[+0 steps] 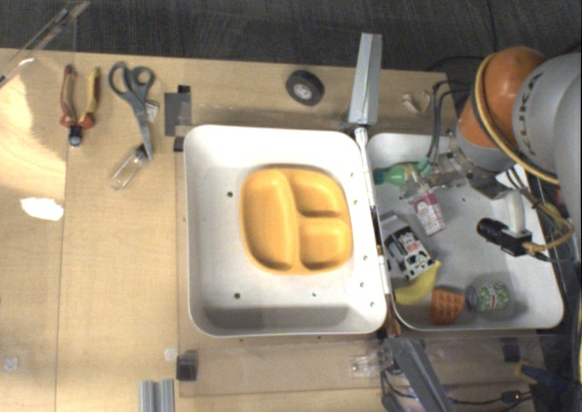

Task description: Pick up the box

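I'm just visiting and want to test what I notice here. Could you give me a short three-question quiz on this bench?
1. True or false: the yellow tray lies in the left bin.
2. Which lies beside the orange block: A scissors, B banana, C tape roll?
3. Fill in: the pliers lie on the bench beside the ____.

Key: 1 true; 2 B; 3 scissors.
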You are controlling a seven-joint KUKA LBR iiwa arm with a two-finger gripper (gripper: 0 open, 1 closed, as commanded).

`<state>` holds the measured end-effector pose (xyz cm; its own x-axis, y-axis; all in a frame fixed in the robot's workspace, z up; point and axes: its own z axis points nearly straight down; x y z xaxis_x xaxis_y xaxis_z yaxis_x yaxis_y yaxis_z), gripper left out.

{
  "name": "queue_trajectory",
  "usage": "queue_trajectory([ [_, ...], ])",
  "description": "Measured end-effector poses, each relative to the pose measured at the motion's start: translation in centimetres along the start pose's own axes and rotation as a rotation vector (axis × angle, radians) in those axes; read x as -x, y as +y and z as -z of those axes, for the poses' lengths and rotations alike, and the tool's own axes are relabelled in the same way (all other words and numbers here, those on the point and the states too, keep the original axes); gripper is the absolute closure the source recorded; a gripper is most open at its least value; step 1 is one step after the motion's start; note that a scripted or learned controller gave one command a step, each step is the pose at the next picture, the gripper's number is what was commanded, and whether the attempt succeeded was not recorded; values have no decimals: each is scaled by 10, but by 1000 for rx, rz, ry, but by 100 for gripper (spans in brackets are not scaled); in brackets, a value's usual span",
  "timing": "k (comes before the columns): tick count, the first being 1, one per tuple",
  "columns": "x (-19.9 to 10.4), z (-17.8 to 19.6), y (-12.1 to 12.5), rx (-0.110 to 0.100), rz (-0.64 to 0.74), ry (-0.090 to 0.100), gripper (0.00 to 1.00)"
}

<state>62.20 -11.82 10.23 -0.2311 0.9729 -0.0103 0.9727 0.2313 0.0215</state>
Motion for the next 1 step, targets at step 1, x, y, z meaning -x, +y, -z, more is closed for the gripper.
queue_trajectory([
  [1, -53, 122, 15, -12, 65, 8, 100],
])
